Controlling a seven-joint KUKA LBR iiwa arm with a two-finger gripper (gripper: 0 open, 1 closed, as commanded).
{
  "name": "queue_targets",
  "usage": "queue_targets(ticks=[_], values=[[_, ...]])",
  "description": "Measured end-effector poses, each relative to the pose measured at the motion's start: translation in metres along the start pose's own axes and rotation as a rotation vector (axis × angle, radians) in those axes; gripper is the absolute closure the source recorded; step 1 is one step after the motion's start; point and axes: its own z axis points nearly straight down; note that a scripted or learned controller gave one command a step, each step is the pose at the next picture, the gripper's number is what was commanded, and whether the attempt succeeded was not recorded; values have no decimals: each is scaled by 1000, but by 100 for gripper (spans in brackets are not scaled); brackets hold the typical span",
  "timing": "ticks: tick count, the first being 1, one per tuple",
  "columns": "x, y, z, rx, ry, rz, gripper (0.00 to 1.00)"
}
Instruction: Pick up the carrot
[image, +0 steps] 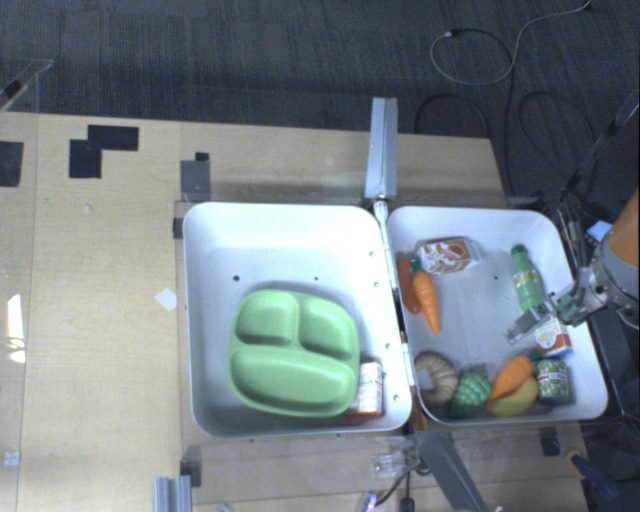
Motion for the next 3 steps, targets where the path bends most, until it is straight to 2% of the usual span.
queue_targets(ticks=[1, 2, 3], values=[[43, 22, 127, -8, -7, -164, 0], [37, 20, 127, -11, -6, -408, 0], [55, 35, 6, -2, -1, -428, 0]])
